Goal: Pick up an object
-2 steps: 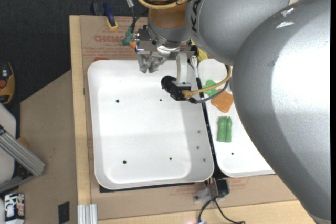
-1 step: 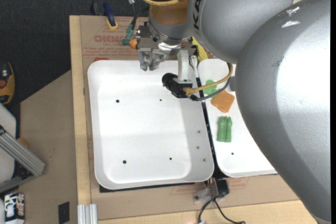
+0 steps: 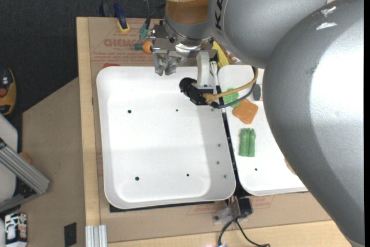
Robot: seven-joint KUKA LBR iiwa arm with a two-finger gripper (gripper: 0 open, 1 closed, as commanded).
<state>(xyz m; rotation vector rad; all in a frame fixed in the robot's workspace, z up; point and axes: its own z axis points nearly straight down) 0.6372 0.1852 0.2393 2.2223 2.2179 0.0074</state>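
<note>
My gripper (image 3: pixel 165 68) hangs over the far edge of the left white bin (image 3: pixel 115 182), its fingers pointing down, close together and with nothing visible between them. The objects lie in the right white bin (image 3: pixel 272 185): an orange piece (image 3: pixel 247 111), a green block (image 3: pixel 247 142) nearer the front, and a smaller green piece (image 3: pixel 231 97) partly behind a cable. A yellow item (image 3: pixel 220 58) peeks out at that bin's far edge, mostly hidden by the wrist. The gripper is well left of all these objects.
The big grey arm covers most of the right bin and the upper right of the view. A black part with cables (image 3: pixel 193 91) hangs from the wrist over the divide between the bins. A blue and yellow tool (image 3: pixel 121 17) lies on the bench behind the left bin.
</note>
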